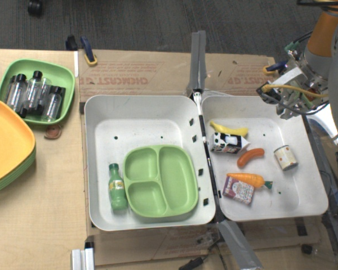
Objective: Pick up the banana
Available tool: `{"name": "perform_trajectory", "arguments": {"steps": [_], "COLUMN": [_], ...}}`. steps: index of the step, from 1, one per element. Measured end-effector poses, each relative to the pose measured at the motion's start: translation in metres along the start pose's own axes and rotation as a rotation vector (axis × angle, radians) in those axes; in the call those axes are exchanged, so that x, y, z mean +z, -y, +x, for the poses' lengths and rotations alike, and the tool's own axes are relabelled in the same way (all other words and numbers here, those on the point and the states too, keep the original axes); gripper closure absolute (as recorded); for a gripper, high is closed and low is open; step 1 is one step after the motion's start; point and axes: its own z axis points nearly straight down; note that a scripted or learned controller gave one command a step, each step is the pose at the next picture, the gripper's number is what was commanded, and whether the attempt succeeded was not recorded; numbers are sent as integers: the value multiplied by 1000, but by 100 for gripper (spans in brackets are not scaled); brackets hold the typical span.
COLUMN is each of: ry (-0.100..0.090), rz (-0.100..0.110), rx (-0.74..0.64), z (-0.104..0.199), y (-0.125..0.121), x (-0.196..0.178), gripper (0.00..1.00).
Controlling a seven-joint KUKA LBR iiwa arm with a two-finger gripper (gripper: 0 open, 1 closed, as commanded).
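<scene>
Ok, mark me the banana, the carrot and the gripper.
banana [230,130]: camera view, middle of the yellow peel, right bin.
carrot [248,179]: camera view, middle of its orange body, right bin.
gripper [286,107]: camera view, at its tip, above the right bin's far right corner.

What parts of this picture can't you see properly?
- Gripper: cables tangle in front of it in the camera view, so its fingers are unclear.
- Banana: the carton covers its lower edge.
- Arm: cut off by the top edge.
- Can: label too small to read.
</scene>
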Motion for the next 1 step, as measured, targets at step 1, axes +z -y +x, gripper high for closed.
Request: {"name": "perform_trajectory", "arguments": {"steps": [1], "ry": [-1], "rz": [0], "rx": [194], "z": [34], "y": [52], "x": [66], "gripper": [100]}}
